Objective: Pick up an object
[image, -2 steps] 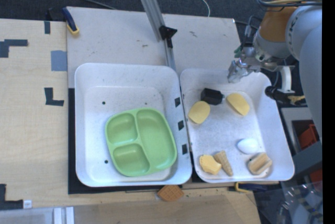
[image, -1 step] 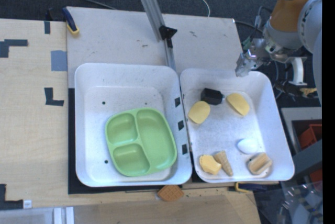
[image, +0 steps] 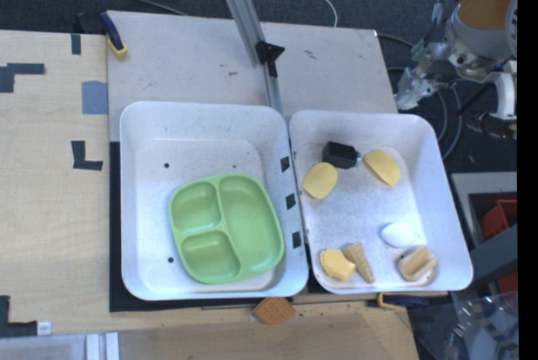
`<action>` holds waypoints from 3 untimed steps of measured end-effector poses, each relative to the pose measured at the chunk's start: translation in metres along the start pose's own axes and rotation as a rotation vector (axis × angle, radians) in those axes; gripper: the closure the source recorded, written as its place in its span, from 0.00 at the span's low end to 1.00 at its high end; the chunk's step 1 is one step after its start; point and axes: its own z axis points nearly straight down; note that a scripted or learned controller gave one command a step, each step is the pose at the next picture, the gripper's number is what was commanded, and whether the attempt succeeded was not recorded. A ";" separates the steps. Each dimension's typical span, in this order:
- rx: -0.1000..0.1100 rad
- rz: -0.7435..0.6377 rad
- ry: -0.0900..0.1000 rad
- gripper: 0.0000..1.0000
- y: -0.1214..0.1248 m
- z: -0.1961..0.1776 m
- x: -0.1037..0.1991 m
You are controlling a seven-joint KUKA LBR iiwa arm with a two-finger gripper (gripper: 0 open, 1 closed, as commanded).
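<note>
A: Going left to right, what lies far left of the gripper (image: 409,94)?

B: A green divided plate (image: 225,228) in the left bin (image: 134,182).

A: And nearer?

B: Below-left of it, in the right bin (image: 445,207): a yellow disc (image: 319,180), a black block (image: 340,154), a yellow wedge (image: 382,166). The wedge sits closest.

A: How would it handle?

B: Probably light, stiff, smooth plastic; pinch its narrow sides.

A: Gripper state?

B: Can't tell; it hangs outside the bin's upper right corner.

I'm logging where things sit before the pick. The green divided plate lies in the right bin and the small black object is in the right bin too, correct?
Not quite. The camera view shows the green divided plate lying in the left bin, not the right one. The small black object is indeed in the right bin.
</note>
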 end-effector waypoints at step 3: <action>0.006 -0.005 0.004 1.00 -0.002 0.016 0.157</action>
